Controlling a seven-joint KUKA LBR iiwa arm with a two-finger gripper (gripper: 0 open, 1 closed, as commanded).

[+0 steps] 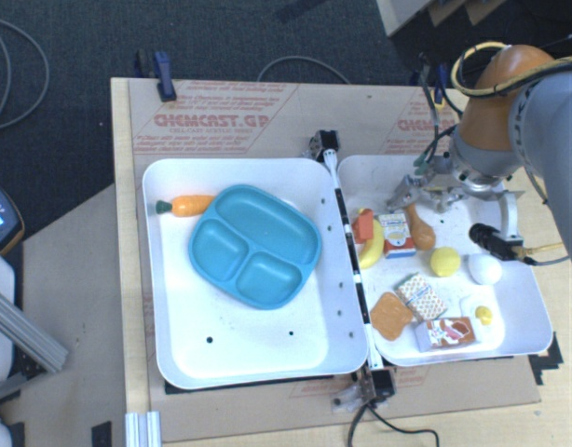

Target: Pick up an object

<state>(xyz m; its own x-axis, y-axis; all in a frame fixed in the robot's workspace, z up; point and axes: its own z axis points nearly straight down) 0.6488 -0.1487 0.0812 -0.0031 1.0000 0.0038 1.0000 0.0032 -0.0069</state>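
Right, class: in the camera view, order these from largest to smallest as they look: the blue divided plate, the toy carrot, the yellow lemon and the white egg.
1. Blue divided plate, by far the largest.
2. Toy carrot.
3. Yellow lemon and white egg look about alike, so no ranking between them.

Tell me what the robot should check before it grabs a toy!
1. Toys in reach: ok. The right bin holds a lemon, banana and cookie.
2. Gripper over that bin: ok, near its back edge.
3. Fingers open: cannot tell.
4. Gripper holding nothing: cannot tell.
5. Space around the lemon: ok, it sits apart.
6. Left bin: ok, blue plate and carrot lie far away.
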